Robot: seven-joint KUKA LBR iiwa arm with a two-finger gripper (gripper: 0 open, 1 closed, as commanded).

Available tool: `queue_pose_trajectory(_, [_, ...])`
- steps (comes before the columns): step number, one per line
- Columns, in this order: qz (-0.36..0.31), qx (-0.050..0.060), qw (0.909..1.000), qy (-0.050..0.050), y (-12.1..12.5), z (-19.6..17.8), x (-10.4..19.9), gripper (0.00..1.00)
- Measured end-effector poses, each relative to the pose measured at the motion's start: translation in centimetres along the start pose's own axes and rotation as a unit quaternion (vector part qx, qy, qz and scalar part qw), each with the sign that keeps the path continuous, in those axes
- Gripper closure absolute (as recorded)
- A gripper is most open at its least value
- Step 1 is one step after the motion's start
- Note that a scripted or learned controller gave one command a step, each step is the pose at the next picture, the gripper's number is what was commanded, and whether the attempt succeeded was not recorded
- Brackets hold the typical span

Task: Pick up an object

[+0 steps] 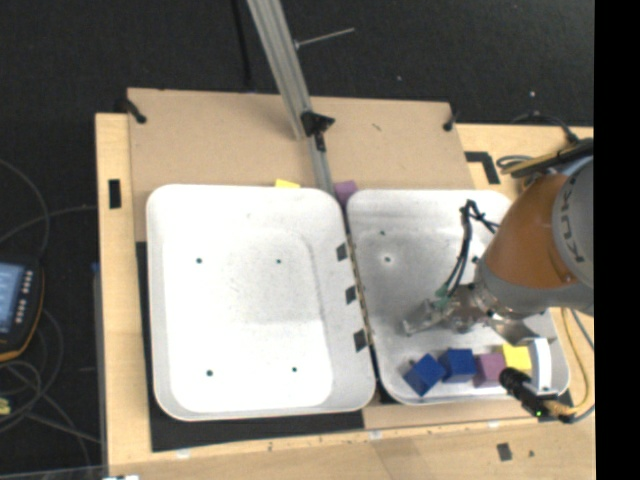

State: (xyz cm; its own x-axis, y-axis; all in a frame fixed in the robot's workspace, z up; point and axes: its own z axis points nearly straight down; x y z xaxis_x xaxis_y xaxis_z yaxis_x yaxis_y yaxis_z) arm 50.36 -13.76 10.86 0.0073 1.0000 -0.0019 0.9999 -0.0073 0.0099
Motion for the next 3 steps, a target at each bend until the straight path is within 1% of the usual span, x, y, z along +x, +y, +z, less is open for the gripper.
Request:
queue_pose_trajectory(1, [-0.006, 0.000, 1.0000, 0.000, 1.9, -20.0, 4.7, 0.00])
queue_pose_trajectory(2, [-0.006, 0.005, 1.0000, 0.001, 2.3, -17.7, 7.0, 0.00])
queue_pose_trajectory(3, [-0.003, 0.008, 1.0000, 0.001, -1.1, -9.2, 6.9, 0.00])
